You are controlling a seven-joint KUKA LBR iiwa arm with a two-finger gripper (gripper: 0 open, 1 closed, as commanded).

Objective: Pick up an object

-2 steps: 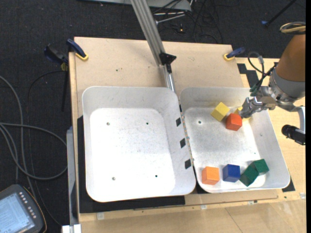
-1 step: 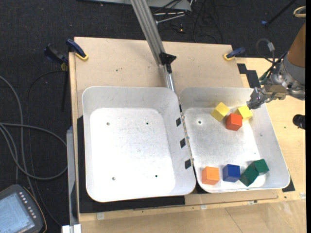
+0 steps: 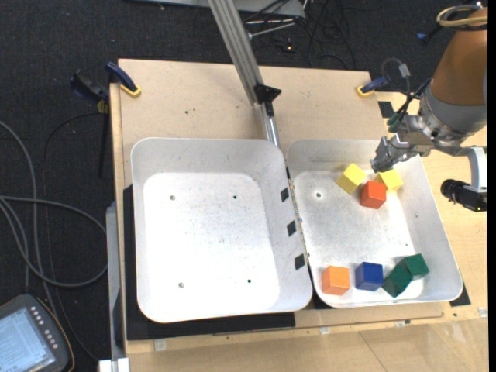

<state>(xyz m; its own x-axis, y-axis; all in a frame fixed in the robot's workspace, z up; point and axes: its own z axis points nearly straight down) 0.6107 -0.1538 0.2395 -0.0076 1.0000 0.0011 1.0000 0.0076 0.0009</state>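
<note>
Landmark: the right bin [image 3: 434, 231], shallow, white, speckled, with rounded corners. Along its near wall sit four matte cubes in a row: orange cube [image 3: 335, 280], blue cube [image 3: 370, 276], and two green cubes [image 3: 406, 273] touching each other. Toward its far wall, a red cube [image 3: 373, 194] lies between two yellow cubes [image 3: 351, 178]. The gripper [image 3: 384, 161] hangs just above that far cluster; whether it is spread or closed cannot be determined.

Looks like a robotics lab: plywood bench [image 3: 232, 99] clamped down with blue clamps [image 3: 116, 76], loose cables [image 3: 31, 208] over dark carpet [image 3: 46, 22], teach pendant [image 3: 27, 339] in the corner, aluminium camera pole [image 3: 236, 41].
</note>
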